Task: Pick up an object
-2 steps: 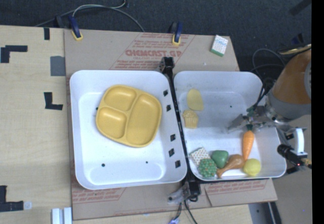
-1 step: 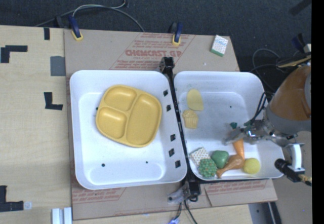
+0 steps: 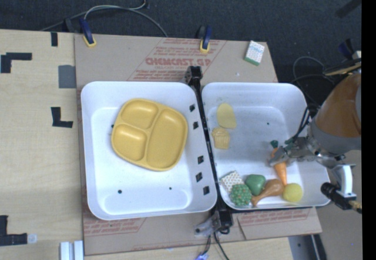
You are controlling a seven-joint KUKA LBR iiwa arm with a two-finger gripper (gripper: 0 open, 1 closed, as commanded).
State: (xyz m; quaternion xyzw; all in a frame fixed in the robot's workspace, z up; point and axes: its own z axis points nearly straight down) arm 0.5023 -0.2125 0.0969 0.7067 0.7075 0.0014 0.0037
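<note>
While the arm reaches in from the right: its grey wrist with the orange band hangs over the right bin's (image 3: pixel 258 91) right wall.
End effector (image 3: pixel 281 157): low inside the right bin, near its right side, directly over the carrot's top end. How far it is open I cannot tell; the tips are too small and dark to read, and nothing is plainly held.
Carrot (image 3: pixel 282 172): small, orange, lying on the bin floor just below the end effector; touching or just apart, I cannot tell.
Lemon (image 3: pixel 292 193): yellow, at the bin's near right corner, just below the carrot.
Drumstick (image 3: pixel 267 190): orange-brown, slanting between the lemon and the pepper.
Pepper (image 3: pixel 255 182): green, beside the drumstick's left end.
Broccoli (image 3: pixel 241 195): green and knobbly, against the near wall, just left of the pepper.
Checked block (image 3: pixel 230 179): white and green, touching the broccoli's upper left.
Pale pieces: a yellow one (image 3: pixel 226 115) near the divider at the far left, a tan one (image 3: pixel 221 137) just beneath it.
Left bin (image 3: pixel 94 153): carries a yellow divided plate (image 3: pixel 149 133), sitting toward the far side.
Tabletop (image 3: pixel 176 62): brown board under both bins, clamped at the far edge, with a small green-and-white box (image 3: pixel 255 52) at its far right corner.
</note>
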